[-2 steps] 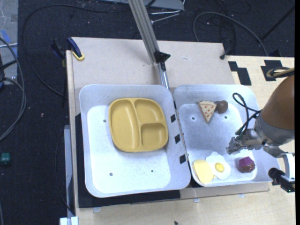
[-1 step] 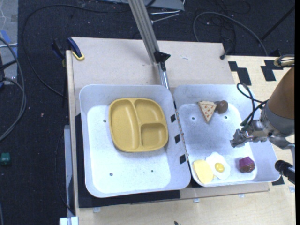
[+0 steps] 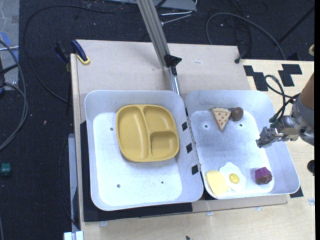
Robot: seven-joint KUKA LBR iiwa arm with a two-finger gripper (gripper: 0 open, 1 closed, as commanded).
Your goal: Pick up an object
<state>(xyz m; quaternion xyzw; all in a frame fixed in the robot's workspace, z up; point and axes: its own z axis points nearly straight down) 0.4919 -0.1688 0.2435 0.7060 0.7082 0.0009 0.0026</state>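
From the camera view above the table, my hand [image 3: 263, 138] hung over the right bin's [image 3: 250, 101] right side, and I could not tell whether it was clenched or released. Nothing was picked up; the whole grab was left, by my reckoning. Nearest lay the purple object [image 3: 263, 175], small and lumpy, in the bin's near right corner, just below my hand. The pizza slice [image 3: 220, 118] sat farther off.

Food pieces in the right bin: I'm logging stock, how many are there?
5: pizza slice and brown ball touching at the far side; yellow slice, fried egg and purple piece along the near edge. None looks hidden.
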